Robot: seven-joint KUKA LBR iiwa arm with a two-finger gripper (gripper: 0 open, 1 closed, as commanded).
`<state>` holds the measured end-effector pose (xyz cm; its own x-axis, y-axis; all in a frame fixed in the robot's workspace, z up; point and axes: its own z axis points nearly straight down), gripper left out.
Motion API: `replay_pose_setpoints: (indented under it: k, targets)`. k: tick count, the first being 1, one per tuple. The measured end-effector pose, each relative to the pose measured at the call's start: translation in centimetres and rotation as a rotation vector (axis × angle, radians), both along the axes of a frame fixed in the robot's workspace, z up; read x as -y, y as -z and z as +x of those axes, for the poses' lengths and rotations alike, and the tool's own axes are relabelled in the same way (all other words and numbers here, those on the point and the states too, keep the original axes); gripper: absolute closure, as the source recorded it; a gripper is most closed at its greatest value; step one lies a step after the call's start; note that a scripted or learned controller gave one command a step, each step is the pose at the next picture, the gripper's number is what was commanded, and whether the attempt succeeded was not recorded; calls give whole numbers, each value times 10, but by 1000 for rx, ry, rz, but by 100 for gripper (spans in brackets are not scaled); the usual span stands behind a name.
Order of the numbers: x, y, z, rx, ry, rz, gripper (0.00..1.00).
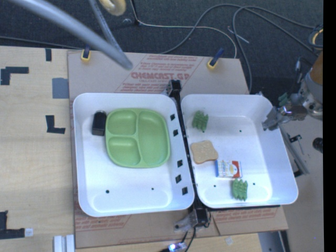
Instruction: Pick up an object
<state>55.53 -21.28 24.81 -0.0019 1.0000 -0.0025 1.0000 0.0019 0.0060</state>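
Observation:
In the right bin (262, 156) lie a green leafy toy (200, 120) near the back left, a slice of toy bread (203, 151) by the left wall, a small white, red and blue packet (228, 168) in the middle, and a second green toy (240, 189) at the front. My gripper (274, 117) hangs over that bin's far right rim, well to the right of all these objects and holding nothing that I can see.
The left bin (89, 182) holds a green divided plate (138, 138) with a small black block (98, 123) beside its left edge. A black divider (182, 146) runs between the bins. Cables trail behind the bench.

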Motion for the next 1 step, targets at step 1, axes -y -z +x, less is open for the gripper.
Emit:
replay_pose_setpoints:
  k: [1]
  targets:
    - [0,-11,0,-5,1,2,100]
